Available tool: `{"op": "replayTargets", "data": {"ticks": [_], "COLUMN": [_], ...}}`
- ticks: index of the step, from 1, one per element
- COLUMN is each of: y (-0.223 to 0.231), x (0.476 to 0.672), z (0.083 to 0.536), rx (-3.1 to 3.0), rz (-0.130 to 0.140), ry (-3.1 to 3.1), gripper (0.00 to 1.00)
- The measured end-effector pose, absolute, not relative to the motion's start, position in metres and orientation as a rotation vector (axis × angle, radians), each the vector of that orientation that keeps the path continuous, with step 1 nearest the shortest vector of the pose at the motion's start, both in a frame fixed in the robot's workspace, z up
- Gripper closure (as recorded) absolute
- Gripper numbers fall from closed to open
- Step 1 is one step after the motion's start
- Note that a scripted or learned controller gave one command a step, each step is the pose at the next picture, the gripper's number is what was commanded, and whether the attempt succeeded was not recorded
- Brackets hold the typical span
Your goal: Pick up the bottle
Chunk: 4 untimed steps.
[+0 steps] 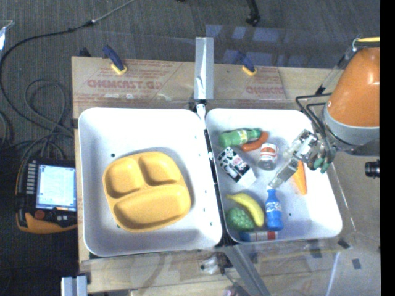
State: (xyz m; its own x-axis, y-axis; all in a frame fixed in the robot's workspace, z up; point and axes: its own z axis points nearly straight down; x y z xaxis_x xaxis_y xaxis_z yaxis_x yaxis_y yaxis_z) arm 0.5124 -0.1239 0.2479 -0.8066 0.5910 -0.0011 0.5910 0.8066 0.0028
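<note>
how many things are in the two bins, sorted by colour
Yellow: 2, the moulded plastic sectioned tray and the curved banana
Green: 2, the lying plastic bottle and the knobbly round item
Blue: 1, the small capped bottle
Orange: 2, the carrot and the sausage-shaped piece
Black-and-white: 1, the patterned carton
Clear: 1, the round cup
Red-and-blue: 1, the marker-like stick
Total: 10

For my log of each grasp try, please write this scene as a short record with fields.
left bin: yellow divided tray
right bin: green bottle, blue bottle, banana, green round item, black-and-white carton
gripper: over right bin, above and right of blue bottle
grasp: nothing seen between fingers
</note>
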Motion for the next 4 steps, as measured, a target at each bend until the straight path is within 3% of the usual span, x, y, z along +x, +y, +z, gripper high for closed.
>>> {"op": "replayTargets", "data": {"ticks": [1,2,3,4], "y": [-0.16,-0.159,-0.115,-0.168], "x": [0.523,0.524,0.557,0.594], "z": [0.093,0.104,0.251,0.094], "rx": [0.881,0.882,0.839,1.034], "rz": [0.004,0.009,0.002,0.002], "ry": [3.015,3.01,3.025,2.964], "gripper": [0.0,1.0,1.0,1.0]}}
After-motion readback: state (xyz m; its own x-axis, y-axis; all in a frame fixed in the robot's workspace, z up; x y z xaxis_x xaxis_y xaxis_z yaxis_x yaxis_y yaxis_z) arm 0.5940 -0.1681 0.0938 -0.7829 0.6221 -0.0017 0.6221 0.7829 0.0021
